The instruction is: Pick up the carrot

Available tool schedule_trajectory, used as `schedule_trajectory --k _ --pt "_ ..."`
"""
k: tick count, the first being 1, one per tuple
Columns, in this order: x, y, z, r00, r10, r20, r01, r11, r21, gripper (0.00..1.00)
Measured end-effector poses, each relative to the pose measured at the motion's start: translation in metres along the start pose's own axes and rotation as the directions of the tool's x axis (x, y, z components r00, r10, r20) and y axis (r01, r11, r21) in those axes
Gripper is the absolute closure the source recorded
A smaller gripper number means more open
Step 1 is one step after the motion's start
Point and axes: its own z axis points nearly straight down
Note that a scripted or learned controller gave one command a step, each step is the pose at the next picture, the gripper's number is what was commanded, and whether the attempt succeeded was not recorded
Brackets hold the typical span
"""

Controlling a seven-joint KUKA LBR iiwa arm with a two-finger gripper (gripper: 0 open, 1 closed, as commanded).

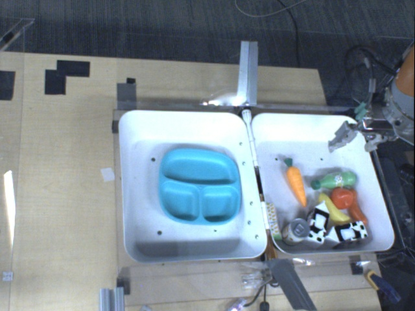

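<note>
An orange carrot (296, 184) with a small green top lies in the right bin (285, 135), left of the toy pile, pointing toward the front. My gripper (350, 134) hangs over that bin's far right corner, well up and to the right of the carrot. Its grey fingers (339, 138) stand apart with nothing between them.
A blue three-section plate (198, 183) sits in the left bin (139, 173). Right of the carrot lie a green vegetable (335, 179), a red-orange toy (344, 197), a yellow piece (332, 208), black-and-white blocks (319, 221) and a grey can (299, 228). A metal post (248, 70) stands behind the bins.
</note>
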Motion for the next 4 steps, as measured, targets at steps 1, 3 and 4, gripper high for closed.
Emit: schedule_trajectory --k 1,3,4 --pt "0.024 0.053 0.131 0.995 -0.103 -0.001 0.103 0.995 0.001 0.0" --pt "0.046 0.045 0.171 0.998 -0.066 -0.001 0.066 0.998 -0.015 1.0" --pt "0.046 0.045 0.171 0.998 -0.066 -0.001 0.066 0.998 -0.015 0.0"
